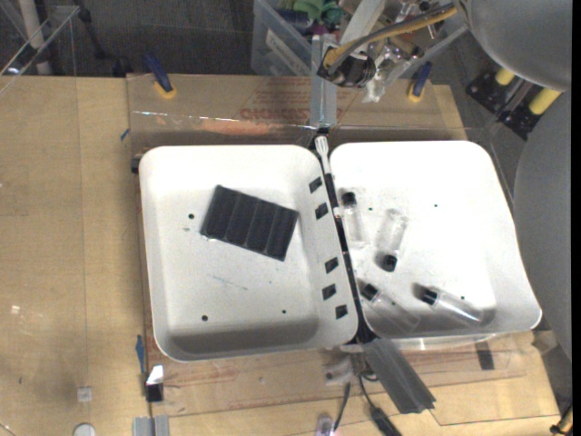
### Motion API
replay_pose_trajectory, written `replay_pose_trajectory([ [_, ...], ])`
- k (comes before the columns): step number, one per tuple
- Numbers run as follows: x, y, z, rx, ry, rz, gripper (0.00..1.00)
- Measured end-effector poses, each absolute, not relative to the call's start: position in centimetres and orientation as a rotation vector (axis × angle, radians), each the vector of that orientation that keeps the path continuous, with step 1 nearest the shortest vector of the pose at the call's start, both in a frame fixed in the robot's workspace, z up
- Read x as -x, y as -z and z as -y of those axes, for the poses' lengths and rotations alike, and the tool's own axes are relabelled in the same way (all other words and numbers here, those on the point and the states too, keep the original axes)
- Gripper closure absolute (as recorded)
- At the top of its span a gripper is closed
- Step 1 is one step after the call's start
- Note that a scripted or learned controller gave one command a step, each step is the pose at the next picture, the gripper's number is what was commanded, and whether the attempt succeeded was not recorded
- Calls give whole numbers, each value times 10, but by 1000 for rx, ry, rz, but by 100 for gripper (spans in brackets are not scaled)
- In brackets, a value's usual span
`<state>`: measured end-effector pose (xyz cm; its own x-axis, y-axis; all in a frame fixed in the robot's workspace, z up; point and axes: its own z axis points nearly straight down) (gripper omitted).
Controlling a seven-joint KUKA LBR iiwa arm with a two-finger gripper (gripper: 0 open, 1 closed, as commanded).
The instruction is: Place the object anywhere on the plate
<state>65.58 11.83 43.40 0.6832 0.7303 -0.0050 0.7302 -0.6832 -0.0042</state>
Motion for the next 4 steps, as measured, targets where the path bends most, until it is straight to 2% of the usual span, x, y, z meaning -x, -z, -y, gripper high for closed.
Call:
replay_pose_trajectory([
  [1,-617,-376,-123,3069,-3,665,100],
  [2,-657,-356,-118,3101,1,496,100],
  [3,-658,-434,-140,2943,-5,1097,100],
  [4,-659,-434,-126,2881,-9,1249,100],
])
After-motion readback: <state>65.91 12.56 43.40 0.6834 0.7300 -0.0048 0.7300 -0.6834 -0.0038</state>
